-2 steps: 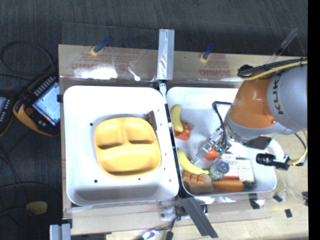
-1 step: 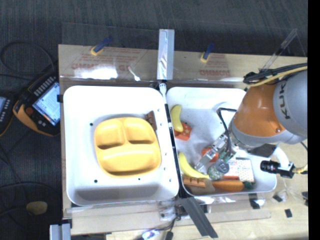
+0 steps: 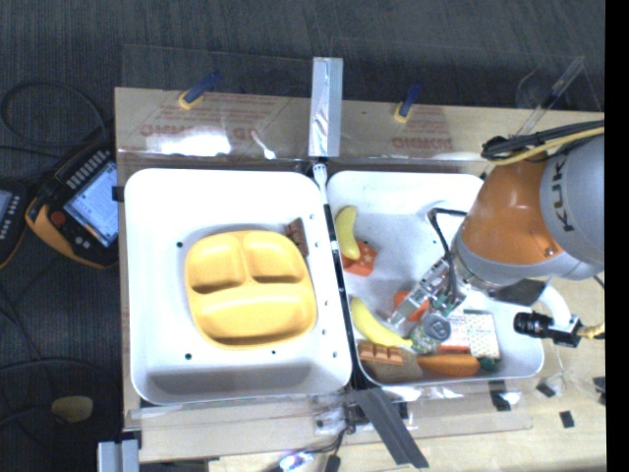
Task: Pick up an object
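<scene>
My gripper [image 3: 417,305] is low in the right bin [image 3: 393,197], reaching in from the right under the orange wrist band. It hangs over a small orange-red item [image 3: 407,299] and next to a round can [image 3: 433,331]. Just left of it lies a banana [image 3: 376,324]. A second banana [image 3: 346,231] lies along the bin's left wall with a red toy [image 3: 363,258] beside it. A brown bread-like piece [image 3: 387,358], an orange sausage-like piece [image 3: 448,365] and a small printed box [image 3: 480,333] line the front wall.
The left bin [image 3: 157,362] holds a yellow compartment plate [image 3: 251,285] and a small brown piece [image 3: 295,232] at its right wall. A handheld controller [image 3: 79,209] lies on the floor to the left. The arm's body covers the right bin's right side.
</scene>
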Action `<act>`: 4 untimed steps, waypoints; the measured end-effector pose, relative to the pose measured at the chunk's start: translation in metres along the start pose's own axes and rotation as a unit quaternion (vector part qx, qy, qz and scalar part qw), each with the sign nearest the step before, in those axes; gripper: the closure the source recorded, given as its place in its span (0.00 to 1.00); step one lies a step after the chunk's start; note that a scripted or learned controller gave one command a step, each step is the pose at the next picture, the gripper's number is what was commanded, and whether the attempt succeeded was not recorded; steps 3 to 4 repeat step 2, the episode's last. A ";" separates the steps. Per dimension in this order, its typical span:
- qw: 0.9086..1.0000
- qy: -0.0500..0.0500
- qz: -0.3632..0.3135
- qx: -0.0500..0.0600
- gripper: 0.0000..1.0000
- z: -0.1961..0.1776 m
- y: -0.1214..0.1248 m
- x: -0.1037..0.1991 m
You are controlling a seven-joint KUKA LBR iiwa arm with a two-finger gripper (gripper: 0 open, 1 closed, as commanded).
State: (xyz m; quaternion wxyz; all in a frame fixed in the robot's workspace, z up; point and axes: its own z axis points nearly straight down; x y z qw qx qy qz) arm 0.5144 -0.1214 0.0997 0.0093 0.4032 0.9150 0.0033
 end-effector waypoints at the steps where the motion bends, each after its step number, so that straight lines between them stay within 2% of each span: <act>1: 0.999 0.007 0.043 0.008 1.00 -0.083 0.010 0.037; 2: 0.970 0.005 0.244 0.011 1.00 -0.081 0.094 0.017; 4: 0.970 0.005 0.244 0.011 1.00 -0.081 0.094 0.017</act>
